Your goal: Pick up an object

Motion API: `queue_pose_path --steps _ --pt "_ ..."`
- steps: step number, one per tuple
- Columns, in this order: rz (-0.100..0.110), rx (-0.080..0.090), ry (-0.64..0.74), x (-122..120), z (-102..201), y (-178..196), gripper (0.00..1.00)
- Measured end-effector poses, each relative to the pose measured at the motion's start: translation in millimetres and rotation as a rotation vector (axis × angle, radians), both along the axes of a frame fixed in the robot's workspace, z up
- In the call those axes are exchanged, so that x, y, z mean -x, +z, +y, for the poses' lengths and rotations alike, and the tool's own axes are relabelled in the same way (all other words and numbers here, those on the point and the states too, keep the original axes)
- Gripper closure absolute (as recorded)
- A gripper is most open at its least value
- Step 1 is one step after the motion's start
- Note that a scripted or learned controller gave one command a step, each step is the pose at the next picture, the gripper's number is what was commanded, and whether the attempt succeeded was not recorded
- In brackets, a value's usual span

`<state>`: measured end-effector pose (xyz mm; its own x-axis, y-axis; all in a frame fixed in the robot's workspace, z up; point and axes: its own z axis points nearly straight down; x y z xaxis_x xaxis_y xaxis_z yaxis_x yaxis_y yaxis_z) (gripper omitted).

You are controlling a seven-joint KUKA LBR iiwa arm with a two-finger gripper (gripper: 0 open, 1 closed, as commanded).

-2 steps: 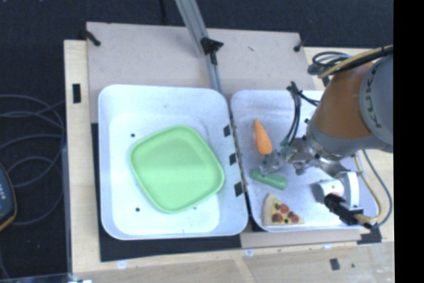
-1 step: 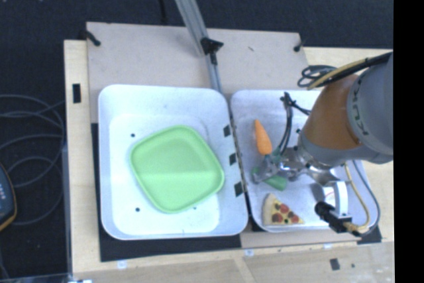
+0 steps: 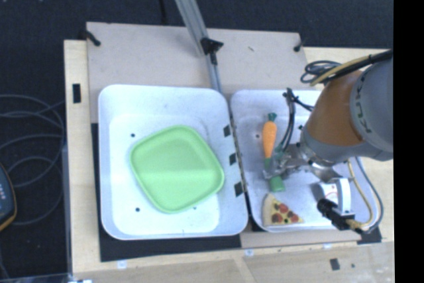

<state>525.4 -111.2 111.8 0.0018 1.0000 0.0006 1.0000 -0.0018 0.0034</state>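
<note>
While lying in right bin centre-frame, small orange plastic toy carrot with green top (image 3: 269, 136) looking light, stiff, slick; narrow body best pinched across middle. Gripper (image 3: 277, 172) hovering just below it; finger opening impossible to tell. Pizza-slice toy (image 3: 281, 211) lying lower in right white bin (image 3: 248, 109). Green square plastic plate (image 3: 175, 168) sitting in left white bin (image 3: 119, 103).

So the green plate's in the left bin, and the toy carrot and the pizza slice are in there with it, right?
Not quite. The camera view shows the green plate in the left bin, but the toy carrot and the pizza slice lie in the right bin, where the gripper is lowered near the carrot's lower end.
</note>
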Motion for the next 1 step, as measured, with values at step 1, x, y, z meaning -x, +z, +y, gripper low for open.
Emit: queue_pose_path --steps 1 --pt "-0.001 0.001 0.002 -7.3 -3.3 44.7 1.00"
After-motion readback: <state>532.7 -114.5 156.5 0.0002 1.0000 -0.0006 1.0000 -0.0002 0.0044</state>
